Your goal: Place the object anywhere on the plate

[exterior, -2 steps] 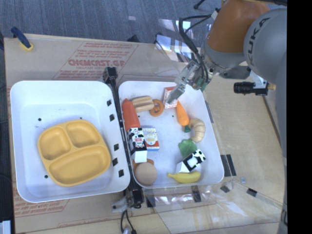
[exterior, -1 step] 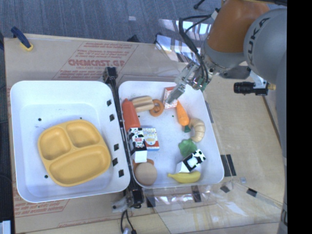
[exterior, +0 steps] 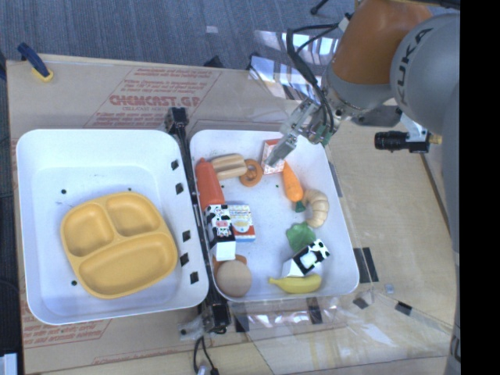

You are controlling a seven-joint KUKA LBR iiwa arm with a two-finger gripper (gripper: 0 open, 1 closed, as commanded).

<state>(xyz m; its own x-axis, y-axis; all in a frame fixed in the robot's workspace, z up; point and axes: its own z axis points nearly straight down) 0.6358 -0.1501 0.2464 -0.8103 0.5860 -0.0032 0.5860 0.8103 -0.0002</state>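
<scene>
Cardboard covers the counter under two white bins. Nearest, the yellow plate (exterior: 117,243) sits bare in the left bin (exterior: 47,151); farther right, toys crowd the other. The jaws (exterior: 283,148), state unclear, touch a small carton (exterior: 273,156). Picking seems underway; next needs a secure grasp.

A robotics lab is showing here: 2 white bins (exterior: 47,303) are sitting on cardboard-covered bench (exterior: 101,100), toy food (exterior: 291,182) is lying in 1, and an industrial arm (exterior: 391,45) is trailing cables over grey carpet (exterior: 117,14).
</scene>
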